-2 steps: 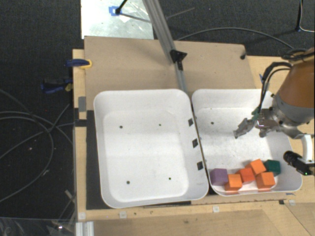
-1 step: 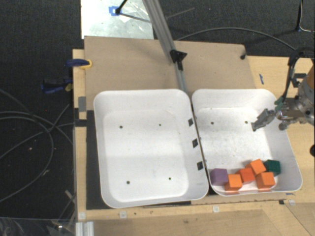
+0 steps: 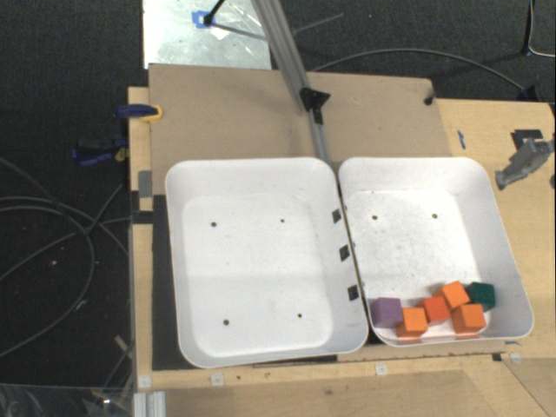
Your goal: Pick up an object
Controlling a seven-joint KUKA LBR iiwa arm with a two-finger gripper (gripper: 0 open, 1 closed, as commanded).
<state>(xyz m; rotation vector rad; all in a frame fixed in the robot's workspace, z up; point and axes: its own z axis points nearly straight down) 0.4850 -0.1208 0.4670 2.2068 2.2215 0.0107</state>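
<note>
A cluster of small blocks lies in the near right corner of the right bin (image 3: 417,224). It holds a purple block (image 3: 387,311), several orange blocks (image 3: 436,308) and a dark green block (image 3: 482,295), all touching or nearly touching. At the view's right edge a grey piece of my gripper (image 3: 524,162) pokes in, outside the right bin's far right corner and well away from the blocks. Nothing is seen held in it.
The left bin (image 3: 256,250) sits beside the right one, joined by black clips (image 3: 344,252). A grey metal pole (image 3: 287,55) slants from the top down to the bins' far seam. Clamps (image 3: 139,111) and cables lie off the bench's left side.
</note>
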